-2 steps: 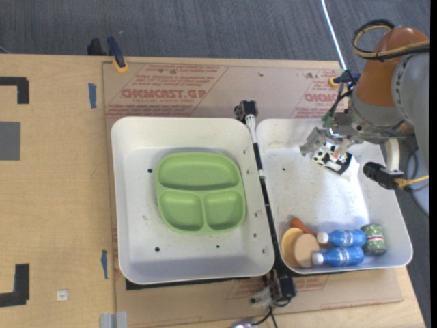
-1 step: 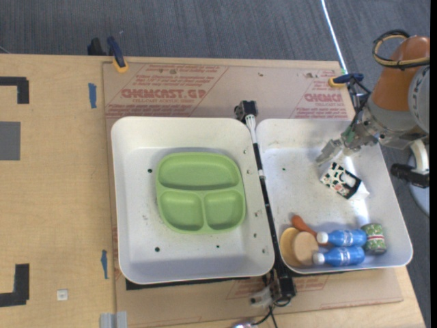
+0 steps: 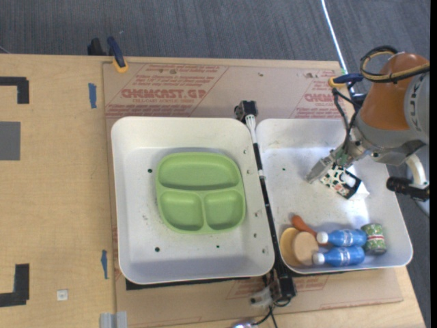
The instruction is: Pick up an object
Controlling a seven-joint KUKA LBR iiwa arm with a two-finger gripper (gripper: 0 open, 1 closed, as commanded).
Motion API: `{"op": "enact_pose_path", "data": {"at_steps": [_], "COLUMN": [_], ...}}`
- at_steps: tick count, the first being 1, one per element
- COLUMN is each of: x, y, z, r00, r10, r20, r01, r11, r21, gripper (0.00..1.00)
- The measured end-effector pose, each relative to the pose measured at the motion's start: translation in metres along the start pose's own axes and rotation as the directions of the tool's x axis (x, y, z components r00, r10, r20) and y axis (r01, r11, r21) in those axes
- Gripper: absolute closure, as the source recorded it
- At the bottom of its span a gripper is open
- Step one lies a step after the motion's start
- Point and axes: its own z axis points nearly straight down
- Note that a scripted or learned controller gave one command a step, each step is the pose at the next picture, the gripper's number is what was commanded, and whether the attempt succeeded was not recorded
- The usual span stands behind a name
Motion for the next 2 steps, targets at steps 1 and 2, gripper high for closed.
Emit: {"op": "enact_pose_path", "data": {"at_steps": [1, 2], "x": [-0.008, 0.032], "y": [-0.002, -0.028], "z": [0.0, -0.001], "r00": [0.958, 0.703], "r10": [-0.288, -0.711], "r20": [0.001, 0.003], "r01": [0.288, 0.711], "r11": [0.958, 0.703], "r21": [0.0, 0.0], "gripper": [0.0, 0.0]}}
